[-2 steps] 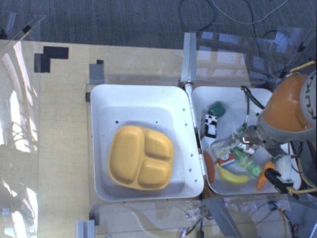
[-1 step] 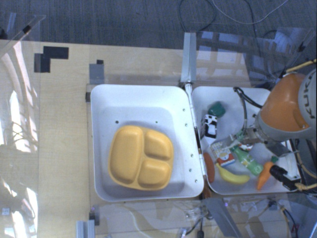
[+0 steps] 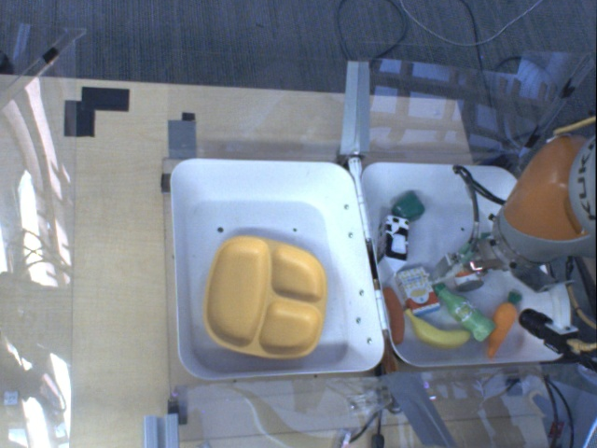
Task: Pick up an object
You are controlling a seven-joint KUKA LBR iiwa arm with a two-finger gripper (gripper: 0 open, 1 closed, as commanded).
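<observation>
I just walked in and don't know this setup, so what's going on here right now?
A robot arm reaches in from the right over the right bin, its gripper low among a clutter of small items: a green bottle, a banana, a carrot, and a black-and-white toy. Nothing is visibly held between its fingers. The left bin holds a yellow divided tray, untouched.
</observation>
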